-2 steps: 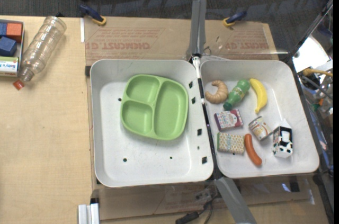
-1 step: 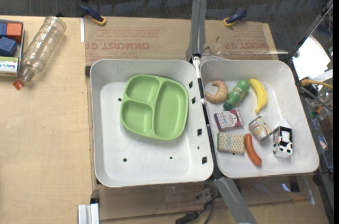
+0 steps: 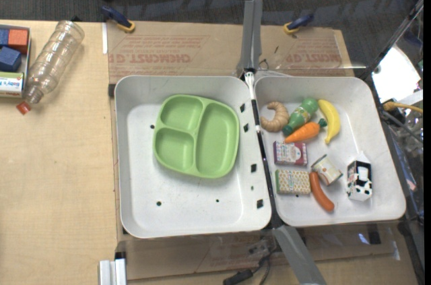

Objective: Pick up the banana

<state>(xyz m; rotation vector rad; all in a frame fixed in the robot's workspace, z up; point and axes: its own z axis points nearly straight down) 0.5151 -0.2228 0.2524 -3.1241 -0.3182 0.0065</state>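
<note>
The banana [image 3: 329, 119] I am after lies in the right bin [image 3: 378, 142], up toward one o'clock from that bin's middle, flat on the floor with its length running roughly twelve to six and its curve bowed toward three o'clock. Whether my gripper is released or clenched I cannot tell, so I count nothing as held. The banana's nine o'clock side is crowded: the carrot [image 3: 302, 132] points at it from about eight o'clock and looks to be touching or nearly touching, and a green vegetable [image 3: 301, 112] sits just beside it at nine. The croissant [image 3: 274, 115] is farther out the same way. Its three o'clock side faces bare bin floor, which I judge is the easier flank to come in on. Closing across its narrow width seems wisest, since lengthwise it would likely be too long. At five o'clock from it the milk carton [image 3: 359, 180] stands well apart. The green plate [image 3: 197, 136] in the left bin [image 3: 128, 162] plays no part in this.
</note>
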